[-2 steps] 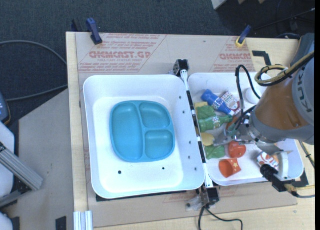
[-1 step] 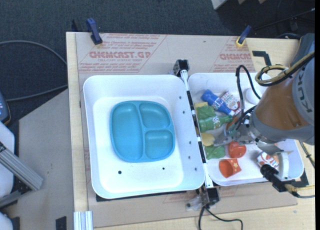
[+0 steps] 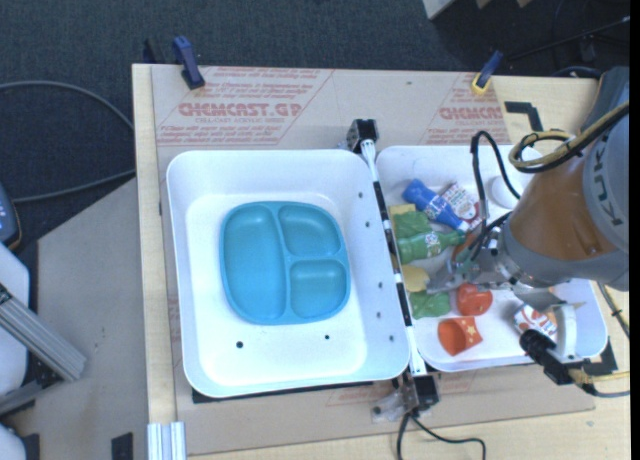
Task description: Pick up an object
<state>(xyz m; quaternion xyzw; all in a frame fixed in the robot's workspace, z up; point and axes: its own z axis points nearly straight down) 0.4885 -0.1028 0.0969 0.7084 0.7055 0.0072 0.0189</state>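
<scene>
Lying in the right bin (image 3: 590, 333), upper middle: blue bottle (image 3: 432, 202). Long axis set on a slant, from upper left to lower right; blue end toward the divider, far end against a white-and-red wrapper (image 3: 459, 197) (label unreadable). Just below it, a green packet (image 3: 418, 236), long axis roughly along the bin's length, touching the bottle's lower side. Further down, a yellowish piece (image 3: 415, 278) and a second green piece (image 3: 430, 303), both close to the divider. Beside these, a red ball (image 3: 474, 300), no axis to report. Below the ball and just apart from it, an orange cup (image 3: 460, 335), tipped over, which way its mouth faces not clear. Near the bin's right end, a white-and-red item (image 3: 538, 321), partly covered by the arm.

Gripper (image 3: 470, 263) seen low over the heap, between green packet and red ball; open or closed state not determinable, shadowed by wrist and cables. Nothing seen held.

In the left bin (image 3: 190, 188), a blue tray (image 3: 285, 261) with three compartments, lying flat, well apart from the gripper.
</scene>
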